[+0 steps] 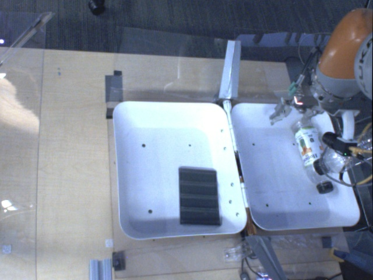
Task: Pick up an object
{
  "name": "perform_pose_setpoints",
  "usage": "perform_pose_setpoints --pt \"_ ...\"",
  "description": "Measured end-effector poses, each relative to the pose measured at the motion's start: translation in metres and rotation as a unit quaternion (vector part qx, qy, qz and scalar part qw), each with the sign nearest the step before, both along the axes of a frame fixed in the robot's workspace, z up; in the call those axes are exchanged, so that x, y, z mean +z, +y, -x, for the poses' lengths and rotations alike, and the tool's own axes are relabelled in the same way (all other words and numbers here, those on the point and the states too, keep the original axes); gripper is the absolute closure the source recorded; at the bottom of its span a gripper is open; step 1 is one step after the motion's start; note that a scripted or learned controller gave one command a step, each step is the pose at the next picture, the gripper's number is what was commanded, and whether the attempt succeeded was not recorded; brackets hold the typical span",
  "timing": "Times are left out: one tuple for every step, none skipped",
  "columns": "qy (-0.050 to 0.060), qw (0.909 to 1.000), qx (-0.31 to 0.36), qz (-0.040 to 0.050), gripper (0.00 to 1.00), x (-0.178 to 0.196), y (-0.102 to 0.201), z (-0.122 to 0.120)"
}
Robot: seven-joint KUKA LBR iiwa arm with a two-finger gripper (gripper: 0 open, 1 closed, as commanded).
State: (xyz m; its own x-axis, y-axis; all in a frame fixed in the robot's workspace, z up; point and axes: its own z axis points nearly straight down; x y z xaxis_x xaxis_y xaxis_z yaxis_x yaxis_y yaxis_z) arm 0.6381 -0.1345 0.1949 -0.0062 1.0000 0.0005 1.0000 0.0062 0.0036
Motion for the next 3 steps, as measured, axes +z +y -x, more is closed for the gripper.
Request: perform_pose_setpoints --pt "-0.003 0.9989 0.047 -0.0015 0.0 -0.081 -0.041 0.023" --pt "-0.002 0.9967 0.08 -0.0098 0.0 -0.103 -0.05 0.006" --pt "-0.003 0.9964 0.084 0.0005 0.0 -0.075 -0.068 0.019"
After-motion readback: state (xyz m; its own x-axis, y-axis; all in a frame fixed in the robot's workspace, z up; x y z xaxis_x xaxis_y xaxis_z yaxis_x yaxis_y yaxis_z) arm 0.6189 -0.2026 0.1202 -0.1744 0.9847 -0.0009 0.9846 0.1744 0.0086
